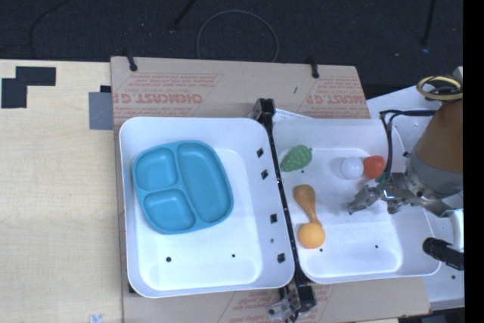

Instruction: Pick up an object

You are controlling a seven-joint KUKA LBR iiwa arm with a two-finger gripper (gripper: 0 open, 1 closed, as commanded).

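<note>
Orange maraca [308, 220] low in the right bin [355, 262]; gripper [363, 200] just to its 3 o'clock.

Maraca's long axis runs from 12 to 6 o'clock, thin handle up, round head down near the bin's front wall, so a grasp across the handle looks the likeliest pick. Whether the gripper is open or closed cannot be told, and nothing is seen held. White ball [350, 168] and red piece [373, 166] sit at the gripper's 12 o'clock, green fruit [296, 157] at 10. Bare floor lies between tool and maraca; the centre divider [276, 193] stands close at the maraca's 9 o'clock. Blue tray [181, 186] fills the left bin [193, 268].
</note>
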